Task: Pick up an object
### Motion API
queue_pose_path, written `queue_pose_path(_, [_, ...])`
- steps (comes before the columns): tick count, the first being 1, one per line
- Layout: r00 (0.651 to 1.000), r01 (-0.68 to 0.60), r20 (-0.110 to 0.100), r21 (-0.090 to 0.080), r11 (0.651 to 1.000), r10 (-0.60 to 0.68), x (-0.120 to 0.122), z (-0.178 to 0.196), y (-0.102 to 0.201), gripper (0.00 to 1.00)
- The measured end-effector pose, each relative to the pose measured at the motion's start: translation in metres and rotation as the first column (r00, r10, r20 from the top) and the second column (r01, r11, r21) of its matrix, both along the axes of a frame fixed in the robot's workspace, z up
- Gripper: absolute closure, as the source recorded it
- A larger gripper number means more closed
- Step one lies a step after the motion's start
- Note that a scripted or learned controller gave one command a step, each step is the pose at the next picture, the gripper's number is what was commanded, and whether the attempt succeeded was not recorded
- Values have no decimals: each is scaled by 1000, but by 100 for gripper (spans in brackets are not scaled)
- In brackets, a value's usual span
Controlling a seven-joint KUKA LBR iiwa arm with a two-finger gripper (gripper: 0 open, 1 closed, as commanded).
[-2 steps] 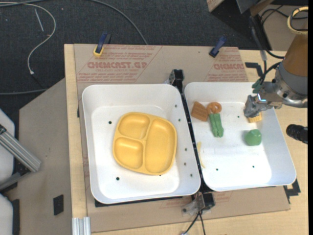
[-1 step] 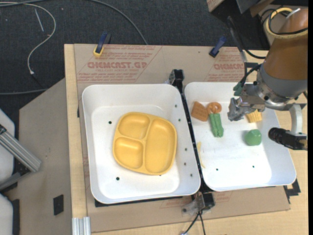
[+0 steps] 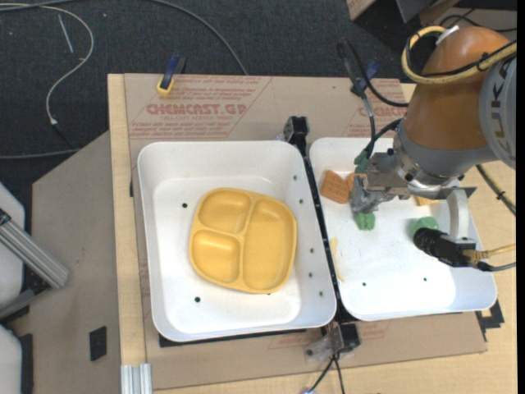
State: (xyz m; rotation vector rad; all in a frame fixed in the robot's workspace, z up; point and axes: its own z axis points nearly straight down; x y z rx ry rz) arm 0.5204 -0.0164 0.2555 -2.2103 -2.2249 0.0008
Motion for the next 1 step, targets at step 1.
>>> queue_pose_path(1, [1000,0,0,0,1000,0,-4,-18,54,100])
